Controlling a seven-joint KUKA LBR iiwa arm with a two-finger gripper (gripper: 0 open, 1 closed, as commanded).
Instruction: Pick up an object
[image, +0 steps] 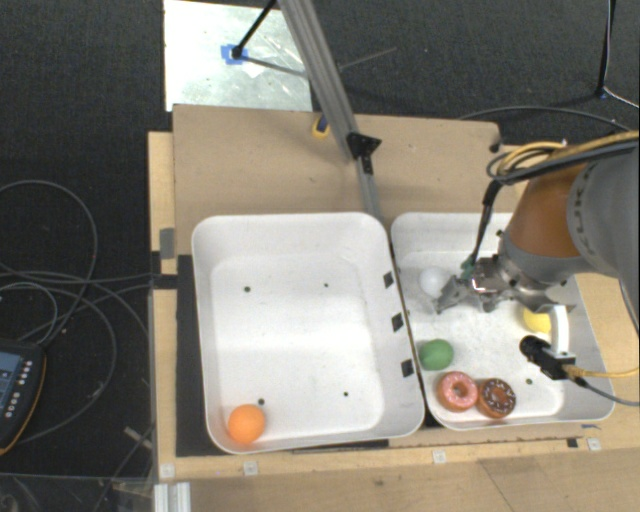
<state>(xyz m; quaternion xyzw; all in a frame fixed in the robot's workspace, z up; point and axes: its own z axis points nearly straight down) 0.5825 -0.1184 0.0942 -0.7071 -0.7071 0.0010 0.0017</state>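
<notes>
You can see a small white ball (431, 281) lying in the right bin (570, 404), close to its left wall. The gripper (452, 296) hangs just beside that ball, on its right. You cannot tell how it is set, or whether it has hold of anything. Below the ball sit a green ball (435, 353), a pink donut (458, 391) and a brown donut (496, 398). A yellow thing (537, 321) peeks out by the arm. An orange ball (246, 423) lies in the left bin (290, 300).

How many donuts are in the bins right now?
2, side by side at the right bin's front edge: a pink donut and a brown donut. The arm may hide others.
</notes>
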